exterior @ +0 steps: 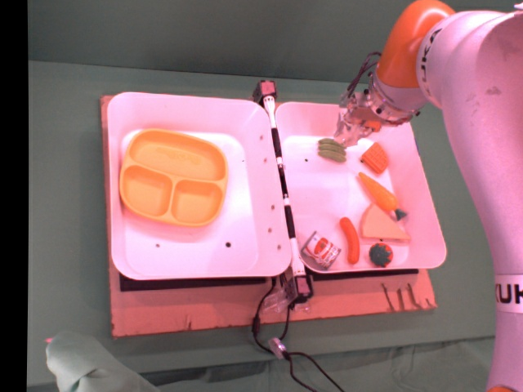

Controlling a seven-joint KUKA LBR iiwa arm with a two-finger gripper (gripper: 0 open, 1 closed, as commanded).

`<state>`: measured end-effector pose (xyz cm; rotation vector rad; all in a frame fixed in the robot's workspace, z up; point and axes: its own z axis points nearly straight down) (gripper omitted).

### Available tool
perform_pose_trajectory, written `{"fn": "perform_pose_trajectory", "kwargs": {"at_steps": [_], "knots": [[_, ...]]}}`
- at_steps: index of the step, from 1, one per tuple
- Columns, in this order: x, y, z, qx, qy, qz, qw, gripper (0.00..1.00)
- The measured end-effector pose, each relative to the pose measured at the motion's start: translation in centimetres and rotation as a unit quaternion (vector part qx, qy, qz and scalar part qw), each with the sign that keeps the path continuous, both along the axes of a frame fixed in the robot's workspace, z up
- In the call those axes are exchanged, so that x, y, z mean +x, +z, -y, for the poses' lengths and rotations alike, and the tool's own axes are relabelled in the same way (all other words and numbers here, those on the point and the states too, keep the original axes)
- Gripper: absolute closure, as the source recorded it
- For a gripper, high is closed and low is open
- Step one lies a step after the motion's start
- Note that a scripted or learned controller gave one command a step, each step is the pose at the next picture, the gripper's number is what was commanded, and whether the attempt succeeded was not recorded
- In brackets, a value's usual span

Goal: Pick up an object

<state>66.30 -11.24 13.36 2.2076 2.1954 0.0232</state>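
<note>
Green tabletop under two white bins: in the right bin (425,219), the gripper (350,129) hovers just above a small, light, likely rigid green pea pod (332,149), best pinched across its narrow middle.

The gripper (350,131) hangs over the far part of the right bin (315,188); a green pea pod (332,149) lies flat just below and left of it; a ridged orange piece (375,158) lies just to its right. Nearer the camera and well apart from it lie a carrot (378,193), a tan wedge (382,225), a red sausage (350,240), a small can (321,250) on its side, and a dark green round piece (381,255).
</note>
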Motion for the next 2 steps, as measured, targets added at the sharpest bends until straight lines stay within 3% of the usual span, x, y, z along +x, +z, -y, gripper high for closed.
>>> {"fn": "perform_pose_trajectory", "kwargs": {"at_steps": [1, 2], "knots": [[0.3, 4.6, 0.0, 0.0034, 0.002, -0.01, 0.9999, 1.0], [0.0, 10.0, -0.7, 0.0035, 0.002, -0.009, 1.0, 1.0]]}}
